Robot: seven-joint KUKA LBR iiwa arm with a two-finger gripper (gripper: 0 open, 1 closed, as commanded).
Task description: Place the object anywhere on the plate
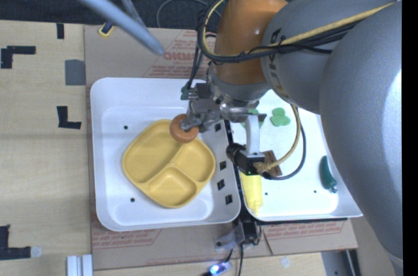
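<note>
A yellow divided plate (166,167) lies in the left white bin (111,157). A small brown ring-shaped object like a doughnut (183,129) sits at the plate's upper right edge. My gripper (193,119) hangs directly over it, with the dark fingers at the object's right side. The arm's orange band (248,33) and grey body cover much of the right bin.
The right white bin (307,199) holds a green piece (280,117) near its top, a yellow object (252,193) by the divider and a dark green item (327,175) at the right. Cables loop near the wrist. Cardboard lies under both bins.
</note>
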